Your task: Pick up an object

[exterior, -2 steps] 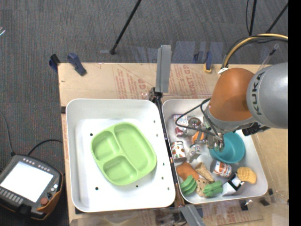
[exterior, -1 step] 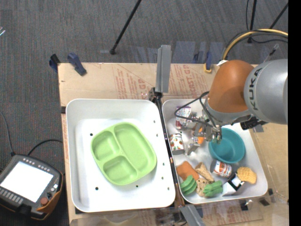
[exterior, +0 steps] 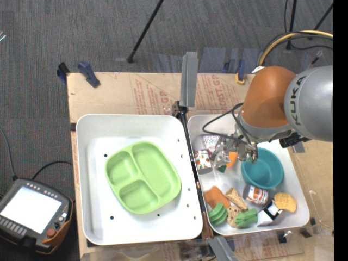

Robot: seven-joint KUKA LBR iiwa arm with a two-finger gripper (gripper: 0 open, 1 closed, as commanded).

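Broadly, the worktop (exterior: 130,94) carries two white bins side by side: the left bin (exterior: 92,140) holds a light green divided plate (exterior: 143,176), and the right bin (exterior: 300,192) holds the clutter of small things.

Over that right bin hangs the grey arm (exterior: 304,105) with its orange band, and under it the pincer (exterior: 235,152) sits low among the items at the bin's upper left. Whether the pincer is open or closed, I cannot tell; cables and metal parts blur together there.

Just beside it to the right is a teal bowl (exterior: 263,170), and to its left a small printed cup (exterior: 203,160). An orange bit shows right at the tool, too small to name. Nearer the front lie a small can (exterior: 254,193), a cookie (exterior: 285,202) and green toy pieces (exterior: 218,213).

By my judgement this is the reach-and-grasp step, with nothing shown lifted. The next move calls for a firm close on one item, then a straight rise clear of the bowl's rim.
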